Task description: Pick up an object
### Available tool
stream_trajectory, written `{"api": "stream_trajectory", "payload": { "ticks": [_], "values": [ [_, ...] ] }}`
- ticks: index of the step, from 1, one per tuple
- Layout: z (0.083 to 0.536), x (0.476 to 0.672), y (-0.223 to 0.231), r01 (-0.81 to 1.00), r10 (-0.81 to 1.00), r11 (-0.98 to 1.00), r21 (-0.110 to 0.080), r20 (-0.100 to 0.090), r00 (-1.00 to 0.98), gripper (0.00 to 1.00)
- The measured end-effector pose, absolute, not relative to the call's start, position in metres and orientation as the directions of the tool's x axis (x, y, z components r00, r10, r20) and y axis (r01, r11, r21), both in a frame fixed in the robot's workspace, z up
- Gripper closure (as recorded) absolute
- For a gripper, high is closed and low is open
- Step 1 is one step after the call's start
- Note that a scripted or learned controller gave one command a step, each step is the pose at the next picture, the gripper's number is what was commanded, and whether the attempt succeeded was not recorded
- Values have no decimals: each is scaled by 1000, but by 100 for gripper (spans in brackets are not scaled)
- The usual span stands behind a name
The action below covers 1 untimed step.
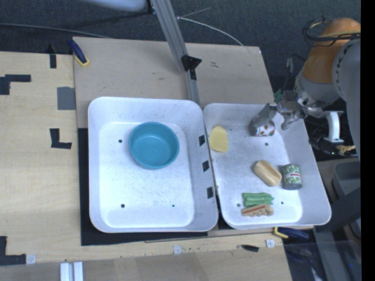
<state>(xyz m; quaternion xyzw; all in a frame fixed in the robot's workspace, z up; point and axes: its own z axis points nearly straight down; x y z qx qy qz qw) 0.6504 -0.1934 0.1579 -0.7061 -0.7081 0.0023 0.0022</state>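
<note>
My gripper (274, 122) hangs over the far right corner of the right bin (234, 119), its two fingers spread apart, so it is open. A small white and red object (267, 130) lies just below the left finger (259, 122), partly hidden by it; I see nothing held between the fingers. A yellow piece (218, 139) lies by the bin's left wall. A tan bread roll (267, 172) and a small green can (291, 177) sit side by side nearer the front. A green and orange vegetable piece (258, 204) lies at the front.
A blue bowl (154, 145) stands in the left bin (105, 174). A slanted metal pole (176, 37) comes down to the gap between the bins at the back. The arm's orange band (325, 60) is at the right edge.
</note>
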Motion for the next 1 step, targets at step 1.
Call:
{"api": "stream_trajectory", "payload": {
  "ticks": [1],
  "values": [
    [95,653,-189,1000,1000,3,-6,-1,-3,0]
  ]
}}
